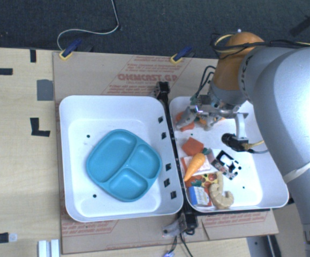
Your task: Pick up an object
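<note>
My end effector (202, 114) sits low over the far part of the right bin (270, 189), beside the divider between the two bins. I cannot tell whether it is released or clenched.

Just beside my end effector, toward the divider, lies one orange-brown object (185, 122); its shape is unclear. Nearer the camera from my end effector lie one red block (193, 145) and one toy carrot (194, 166). The carrot is orange with a green top. Its long axis runs diagonally, with the green end toward me and the tip toward the near divider corner. One tan piece (220, 194) lies nearest the camera.

The left bin (77, 114), across the divider, holds one blue three-compartment plate (123, 165). Two bins stand on the desk (15, 159).
</note>
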You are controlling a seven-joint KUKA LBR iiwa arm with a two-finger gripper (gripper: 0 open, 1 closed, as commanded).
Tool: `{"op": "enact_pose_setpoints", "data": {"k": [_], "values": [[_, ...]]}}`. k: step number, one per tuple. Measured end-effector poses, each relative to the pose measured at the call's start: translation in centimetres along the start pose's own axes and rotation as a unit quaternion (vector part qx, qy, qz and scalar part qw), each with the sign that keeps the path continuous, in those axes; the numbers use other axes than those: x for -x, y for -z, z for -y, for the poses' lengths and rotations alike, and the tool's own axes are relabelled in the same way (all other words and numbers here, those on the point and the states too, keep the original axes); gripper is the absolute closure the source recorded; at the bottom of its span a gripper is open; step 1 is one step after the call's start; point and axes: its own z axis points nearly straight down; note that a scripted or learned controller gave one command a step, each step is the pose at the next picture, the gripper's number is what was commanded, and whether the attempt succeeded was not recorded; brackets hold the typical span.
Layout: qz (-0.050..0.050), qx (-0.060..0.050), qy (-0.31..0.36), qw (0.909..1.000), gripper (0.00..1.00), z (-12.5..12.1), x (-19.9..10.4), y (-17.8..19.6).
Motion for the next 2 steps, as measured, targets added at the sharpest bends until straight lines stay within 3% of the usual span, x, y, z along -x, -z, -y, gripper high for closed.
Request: {"op": "enact_pose_setpoints", "data": {"k": [2], "values": [[0.003, 0.001, -0.001, 1.0000, 0.00, 0.02, -0.34, 0.03]]}}
